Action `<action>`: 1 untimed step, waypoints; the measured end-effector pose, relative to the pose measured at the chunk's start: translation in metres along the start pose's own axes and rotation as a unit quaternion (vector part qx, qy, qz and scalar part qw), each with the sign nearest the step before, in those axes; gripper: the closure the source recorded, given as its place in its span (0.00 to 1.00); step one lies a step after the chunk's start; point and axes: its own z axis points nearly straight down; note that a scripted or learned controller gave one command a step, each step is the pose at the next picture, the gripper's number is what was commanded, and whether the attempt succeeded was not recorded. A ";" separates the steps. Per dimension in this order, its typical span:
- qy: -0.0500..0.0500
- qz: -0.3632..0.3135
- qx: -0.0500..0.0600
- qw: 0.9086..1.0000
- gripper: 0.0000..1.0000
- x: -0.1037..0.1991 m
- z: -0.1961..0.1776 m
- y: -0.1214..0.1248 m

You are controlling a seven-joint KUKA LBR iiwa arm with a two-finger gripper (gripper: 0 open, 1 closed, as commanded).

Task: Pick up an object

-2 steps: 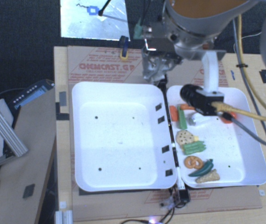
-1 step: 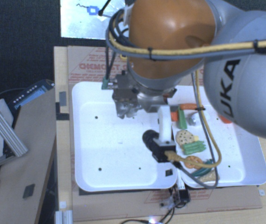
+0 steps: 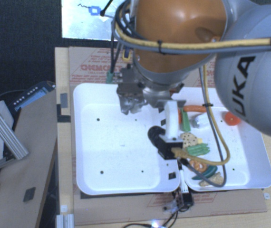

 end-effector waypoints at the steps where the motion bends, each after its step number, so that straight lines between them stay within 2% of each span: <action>1: 0.002 0.000 -0.004 1.000 1.00 -0.005 -0.105 0.000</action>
